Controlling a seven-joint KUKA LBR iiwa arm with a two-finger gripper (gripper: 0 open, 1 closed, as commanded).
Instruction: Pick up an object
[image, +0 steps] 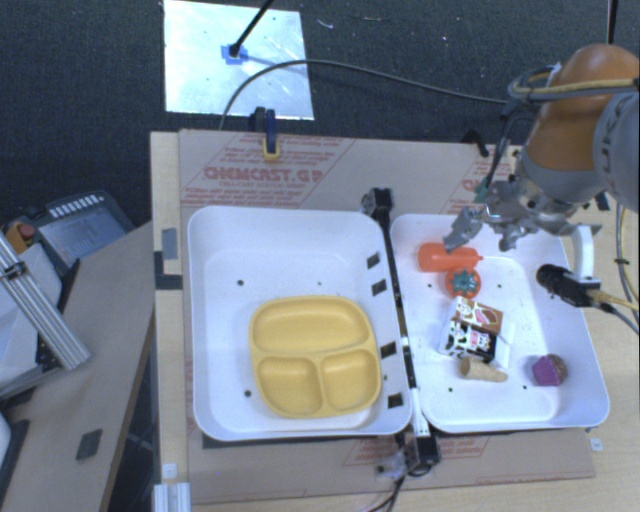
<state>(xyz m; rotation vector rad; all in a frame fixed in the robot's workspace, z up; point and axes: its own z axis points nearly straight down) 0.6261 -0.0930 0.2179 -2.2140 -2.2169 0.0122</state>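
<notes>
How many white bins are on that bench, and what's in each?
2. The left bin holds a yellow divided tray. The right bin holds an orange toy, a cow-patterned carton, a purple ball and other small items, some perhaps hidden.

Two bins sit side by side on the desk, touching along a shared middle edge. The left bin holds a divided tray, lying toward its near side. In the right bin, a carrot-shaped toy lies at the far left, with a small round piece just in front of it. Nearer still lies a printed packet, and a short stick-like piece touches its near edge. A small ball rests toward the near right corner, apart from the others. The gripper hangs above the bin's far side, just behind and to the right of the carrot-shaped toy.
</notes>
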